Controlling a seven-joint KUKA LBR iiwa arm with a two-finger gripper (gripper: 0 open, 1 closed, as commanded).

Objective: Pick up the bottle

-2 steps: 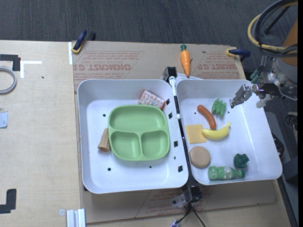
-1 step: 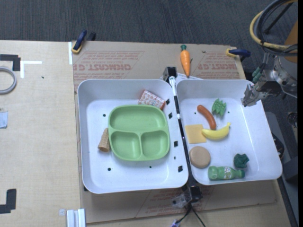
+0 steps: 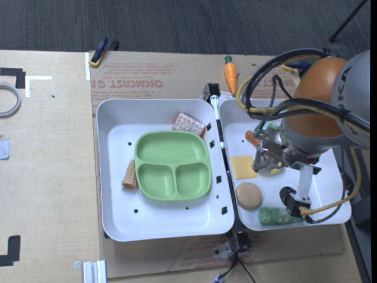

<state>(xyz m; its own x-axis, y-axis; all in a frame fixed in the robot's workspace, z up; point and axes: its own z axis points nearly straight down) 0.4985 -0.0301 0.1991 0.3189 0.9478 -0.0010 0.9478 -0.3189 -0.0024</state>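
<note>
The bottle (image 3: 275, 216) is green and lies on its side along the front wall of the right bin (image 3: 336, 217), with its cap end toward the right under a black cable. My gripper (image 3: 267, 161) hangs over the middle of the right bin, about a hand's width behind the bottle and apart from it. It sits just right of a yellow cheese slice (image 3: 242, 166). The grey wrist and orange band (image 3: 318, 84) hide the bin's back right part.
A tan round bun (image 3: 248, 195) lies just left of the bottle. Small red and green items (image 3: 254, 137) sit behind the gripper. The left bin (image 3: 112, 217) holds a green divided plate (image 3: 173, 165), a cork-like piece (image 3: 129, 174) and a patterned packet (image 3: 188, 122). A toy carrot (image 3: 230, 74) lies behind the bins.
</note>
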